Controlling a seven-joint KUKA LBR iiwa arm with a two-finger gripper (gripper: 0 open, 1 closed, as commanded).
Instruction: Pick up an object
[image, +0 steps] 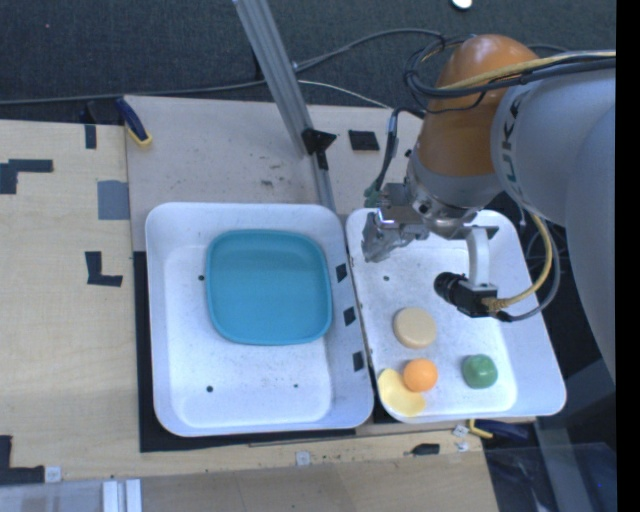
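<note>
The right bin (520, 395) holds a tan round disc (414, 326), an orange ball (420, 375), a yellow piece (395, 396) beside the ball at the bin's front left corner, and a green object (480, 371). My gripper (384, 240) hangs over the back left part of the right bin, close to its left wall, well behind the disc. Nothing shows between its fingers. The grey arm with the orange band (470, 110) covers the bin's back edge.
The left bin (170, 300) holds a blue square plate (268, 286). A slanted metal bar (290, 95) runs down to the gap between the bins. A black cable part (462, 292) hangs from the wrist over the right bin.
</note>
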